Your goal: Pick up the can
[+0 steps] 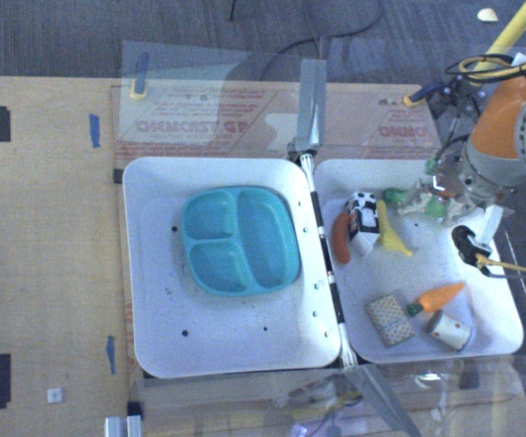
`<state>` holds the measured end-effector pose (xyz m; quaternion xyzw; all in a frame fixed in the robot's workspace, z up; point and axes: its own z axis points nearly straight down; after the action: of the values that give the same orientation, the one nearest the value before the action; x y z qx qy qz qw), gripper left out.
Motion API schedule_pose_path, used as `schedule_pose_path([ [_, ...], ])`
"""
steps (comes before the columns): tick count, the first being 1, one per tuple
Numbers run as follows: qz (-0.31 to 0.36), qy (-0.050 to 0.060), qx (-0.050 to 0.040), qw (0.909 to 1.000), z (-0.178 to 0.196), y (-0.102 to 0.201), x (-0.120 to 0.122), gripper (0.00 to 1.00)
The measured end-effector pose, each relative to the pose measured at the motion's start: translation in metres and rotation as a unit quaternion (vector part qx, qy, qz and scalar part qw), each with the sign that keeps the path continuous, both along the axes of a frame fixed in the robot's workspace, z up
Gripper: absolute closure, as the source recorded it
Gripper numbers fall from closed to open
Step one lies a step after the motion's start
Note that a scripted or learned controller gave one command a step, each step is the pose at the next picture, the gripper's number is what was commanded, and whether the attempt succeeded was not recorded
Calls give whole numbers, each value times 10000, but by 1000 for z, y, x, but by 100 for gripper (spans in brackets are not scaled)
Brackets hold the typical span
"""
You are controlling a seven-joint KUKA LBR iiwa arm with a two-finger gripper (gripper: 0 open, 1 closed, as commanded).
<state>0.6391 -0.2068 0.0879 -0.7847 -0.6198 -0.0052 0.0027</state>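
Gripper (433,196), at the end of the grey arm (504,130) with its orange band, low over the far right part of the right bin (427,264); whether it is open or closed cannot be told from this angle, and nothing is seen held in it. A green item (396,195) lies just beside the gripper, towards the bin's middle; its shape is unclear.

The can (450,330), pale and lying on its side, rests in the near right corner of the right bin, well apart from the gripper; a toy carrot (441,296) lies just beside it on the far side, green end pointing left; a patterned block (389,320) sits to the left of both.

Along the left side of the same bin: a red-orange sausage (340,235) next to the wall; a black-and-white toy figure (365,217) beside it; a yellow banana (391,231) to the right of the figure.

Left bin (145,271): a teal divided plate (242,240) lies flat near its centre.
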Motion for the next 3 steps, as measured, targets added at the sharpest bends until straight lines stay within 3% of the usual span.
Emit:
schedule_pose_path([
  [1,6,2,-8,10000,0,0,0,0],
  [2,18,35,-40,10000,10,-1,-1,100],
  [3,24,61,-22,10000,8,0,-2,0],
])
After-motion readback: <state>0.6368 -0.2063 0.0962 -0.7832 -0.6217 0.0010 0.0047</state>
